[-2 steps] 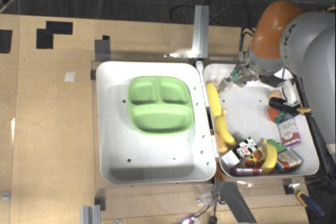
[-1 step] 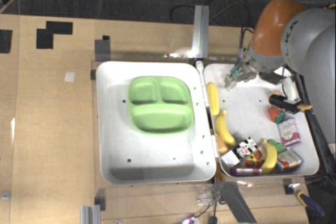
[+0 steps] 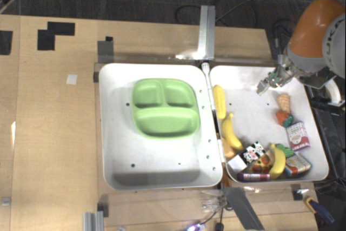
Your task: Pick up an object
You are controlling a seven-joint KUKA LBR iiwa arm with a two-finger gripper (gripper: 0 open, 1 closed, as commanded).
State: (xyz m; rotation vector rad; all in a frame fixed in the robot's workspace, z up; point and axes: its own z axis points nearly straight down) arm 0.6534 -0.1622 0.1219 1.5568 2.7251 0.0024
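You see two white bins side by side: the left bin (image 3: pixel 113 132) carries a green divided plate (image 3: pixel 164 107), the right bin (image 3: pixel 246 116) the clutter. Arm (image 3: pixel 319 35) enters from the right, gripper (image 3: pixel 268 83) over the right bin's far right area, above bare floor; its finger spread you cannot tell. Corn cob (image 3: pixel 219 100) and banana (image 3: pixel 231 134) lie along the divider. A second banana (image 3: pixel 278 160) sits among packets at the near edge. Small orange-red toy food (image 3: pixel 284 111) lies near the gripper, apart from it.

fixed overhead camera, slanted down, both bins (image 3: pixel 108 116) framed
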